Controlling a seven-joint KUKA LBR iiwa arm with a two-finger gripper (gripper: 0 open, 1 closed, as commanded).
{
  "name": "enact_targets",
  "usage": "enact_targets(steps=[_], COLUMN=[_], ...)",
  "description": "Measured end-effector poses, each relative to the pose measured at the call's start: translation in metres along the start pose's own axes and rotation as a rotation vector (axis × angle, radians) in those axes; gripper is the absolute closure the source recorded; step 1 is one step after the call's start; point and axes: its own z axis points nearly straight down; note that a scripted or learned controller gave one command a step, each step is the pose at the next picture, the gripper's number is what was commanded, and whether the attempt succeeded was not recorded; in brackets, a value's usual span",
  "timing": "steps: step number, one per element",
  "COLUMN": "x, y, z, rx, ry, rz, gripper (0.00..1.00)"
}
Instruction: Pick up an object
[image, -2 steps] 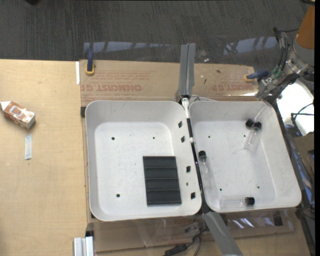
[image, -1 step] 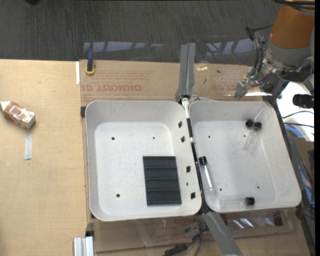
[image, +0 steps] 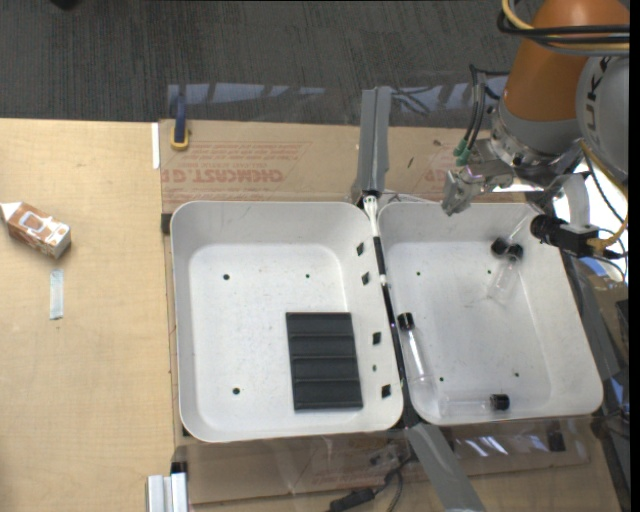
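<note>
The black ribbed block (image: 324, 361) lay flat in the left bin (image: 200, 230), toward its near right part, well apart from the gripper (image: 462, 192). The gripper hung over the far left corner of the right bin (image: 575, 330), gripping nothing visible; whether it was spread or closed could not be told. A good approach would probably centre over the block and close across its narrow width.
</note>
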Motion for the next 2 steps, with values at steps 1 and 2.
enact_targets(steps=[1, 2], x=[0.062, 0.153], y=[0.023, 0.04], z=[-0.017, 0.002], rx=[-0.002, 0.001], ry=[-0.002, -0.001], rz=[-0.075, -0.127], gripper=[1.0, 1.0])
